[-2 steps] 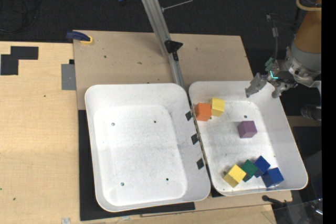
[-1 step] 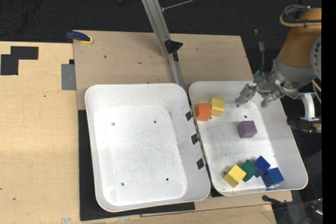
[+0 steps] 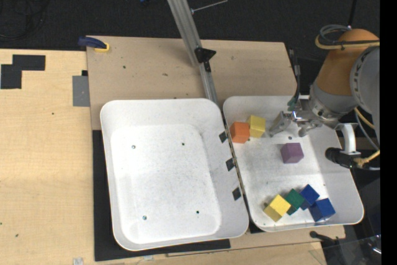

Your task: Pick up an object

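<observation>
We saw the claw (image 3: 280,123) hanging over the right bin (image 3: 347,208) just beside the yellow block (image 3: 257,126), but we could not tell its state.

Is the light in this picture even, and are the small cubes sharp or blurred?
Camera view: bright light on both white bins, no strong glare; background dark. The purple cube and orange cube look slightly soft but readable; the gripper is small and its shape unclear.
</observation>
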Robot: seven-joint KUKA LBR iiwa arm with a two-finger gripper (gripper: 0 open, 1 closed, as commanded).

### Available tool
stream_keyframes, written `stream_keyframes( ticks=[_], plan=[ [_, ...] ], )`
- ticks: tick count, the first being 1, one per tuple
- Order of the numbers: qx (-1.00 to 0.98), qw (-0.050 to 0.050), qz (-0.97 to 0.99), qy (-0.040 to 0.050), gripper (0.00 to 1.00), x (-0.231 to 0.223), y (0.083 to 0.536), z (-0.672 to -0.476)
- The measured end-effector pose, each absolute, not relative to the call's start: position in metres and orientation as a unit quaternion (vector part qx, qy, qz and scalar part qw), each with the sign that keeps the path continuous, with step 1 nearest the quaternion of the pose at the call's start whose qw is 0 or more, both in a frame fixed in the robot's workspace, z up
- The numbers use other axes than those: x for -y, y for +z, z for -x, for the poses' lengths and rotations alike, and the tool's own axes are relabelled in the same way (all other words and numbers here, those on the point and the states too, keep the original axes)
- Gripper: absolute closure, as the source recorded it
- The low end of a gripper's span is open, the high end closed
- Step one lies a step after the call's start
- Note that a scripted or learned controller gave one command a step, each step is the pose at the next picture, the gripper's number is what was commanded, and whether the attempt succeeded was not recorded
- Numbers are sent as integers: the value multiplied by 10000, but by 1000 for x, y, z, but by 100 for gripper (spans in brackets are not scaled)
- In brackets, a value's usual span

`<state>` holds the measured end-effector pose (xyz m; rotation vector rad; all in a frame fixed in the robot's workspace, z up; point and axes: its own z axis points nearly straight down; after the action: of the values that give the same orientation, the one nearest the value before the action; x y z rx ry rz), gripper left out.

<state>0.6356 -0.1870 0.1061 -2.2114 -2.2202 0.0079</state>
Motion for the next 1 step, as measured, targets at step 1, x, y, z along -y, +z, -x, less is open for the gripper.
stream_keyframes(
  ticks=[1],
  plan=[
    [7088, 17, 7054, 12, 0, 186, 90, -636]
  ],
)
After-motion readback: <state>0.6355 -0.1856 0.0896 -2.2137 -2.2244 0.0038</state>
